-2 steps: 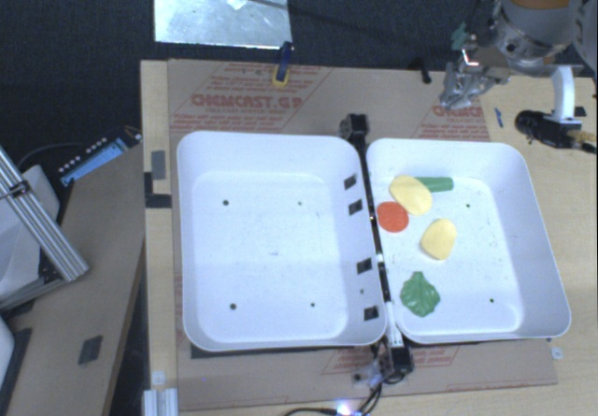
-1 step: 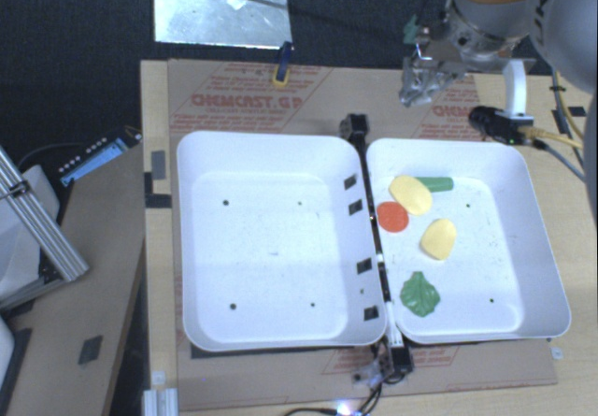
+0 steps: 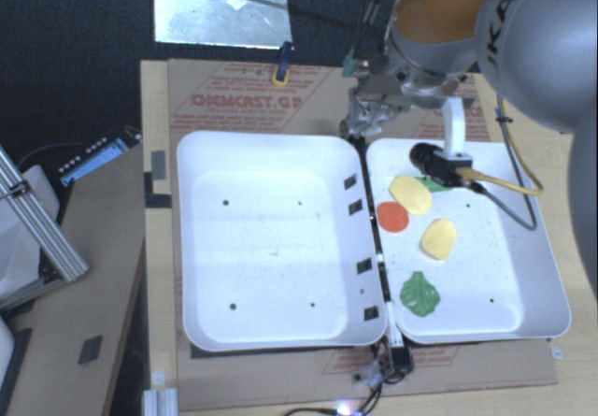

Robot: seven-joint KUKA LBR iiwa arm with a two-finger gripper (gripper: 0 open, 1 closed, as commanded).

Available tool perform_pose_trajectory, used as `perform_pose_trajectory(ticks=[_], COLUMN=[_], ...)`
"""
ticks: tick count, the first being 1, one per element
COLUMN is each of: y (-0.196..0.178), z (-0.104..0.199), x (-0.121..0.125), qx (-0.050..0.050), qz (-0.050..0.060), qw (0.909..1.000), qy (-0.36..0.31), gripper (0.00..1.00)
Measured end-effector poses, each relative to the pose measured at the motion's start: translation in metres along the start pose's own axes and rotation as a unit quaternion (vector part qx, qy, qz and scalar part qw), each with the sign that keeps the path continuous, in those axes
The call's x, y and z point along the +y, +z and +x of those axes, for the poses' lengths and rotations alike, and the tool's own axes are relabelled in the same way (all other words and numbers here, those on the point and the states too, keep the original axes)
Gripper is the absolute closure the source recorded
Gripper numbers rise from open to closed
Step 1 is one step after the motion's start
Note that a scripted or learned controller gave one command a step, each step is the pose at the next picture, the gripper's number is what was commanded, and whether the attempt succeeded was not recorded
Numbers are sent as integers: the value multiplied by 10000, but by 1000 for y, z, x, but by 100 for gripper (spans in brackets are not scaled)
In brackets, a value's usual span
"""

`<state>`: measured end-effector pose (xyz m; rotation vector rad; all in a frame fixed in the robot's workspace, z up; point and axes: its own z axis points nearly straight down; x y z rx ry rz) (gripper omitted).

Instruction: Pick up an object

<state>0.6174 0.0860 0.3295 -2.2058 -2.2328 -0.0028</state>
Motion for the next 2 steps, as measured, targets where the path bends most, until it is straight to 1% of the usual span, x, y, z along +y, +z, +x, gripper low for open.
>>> perform_pose_trajectory(ticks=[1,2], y=[-30,-62], z=[80,153], x=[33,53], qx=[8,10], qz=[-37,-36], qw=[10000,10000], qy=[3,8], gripper=[100,100])
